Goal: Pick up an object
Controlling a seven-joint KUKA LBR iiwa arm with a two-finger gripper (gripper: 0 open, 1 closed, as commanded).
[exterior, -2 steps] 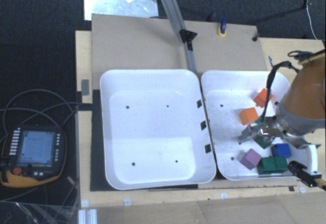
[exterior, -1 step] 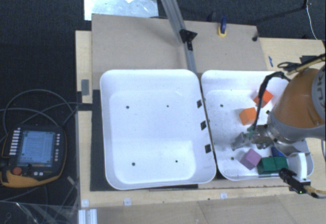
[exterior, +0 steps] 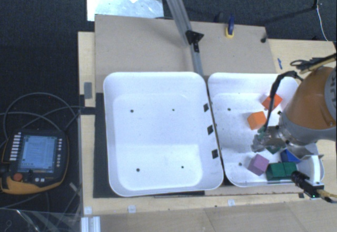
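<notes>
Several blocks in right bin (exterior: 231, 100); gripper (exterior: 261, 143) between orange block (exterior: 256, 119) and purple block (exterior: 258, 164); jaw state unclear.

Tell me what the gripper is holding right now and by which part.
It cannot be told. The gripper is down in the right bin among the blocks, beside a purple block, but nothing shows between its fingers.

We can read no text, label, brand or number anywhere, and the lit screen of the control pendant (exterior: 37, 153) is too blurred to read.
</notes>
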